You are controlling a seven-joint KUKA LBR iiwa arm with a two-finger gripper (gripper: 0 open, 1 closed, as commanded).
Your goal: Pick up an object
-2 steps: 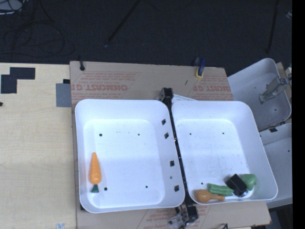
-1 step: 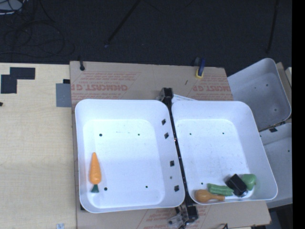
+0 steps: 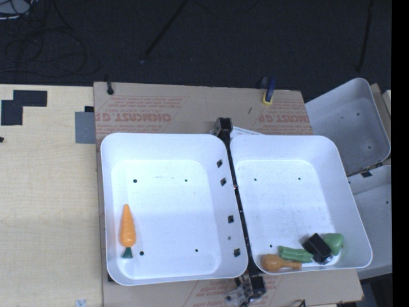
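Note:
An orange toy carrot (image 3: 127, 226) with a small green tip lies near the front left corner of the left bin (image 3: 160, 155). Along the front wall of the right bin (image 3: 287, 155) sits a cluster: an orange-tan pear-shaped piece (image 3: 278, 263), a long green piece (image 3: 295, 254), a black block (image 3: 317, 247) and a light green rounded piece (image 3: 333, 240) behind the block.
The two white bins stand side by side on a cardboard sheet (image 3: 192, 107) on the wooden bench. A black divider strip (image 3: 231, 197) runs between them. A grey metal plate (image 3: 348, 123) rises at the right. A yellow-and-blue clamp (image 3: 269, 92) sits at the cardboard's far edge.

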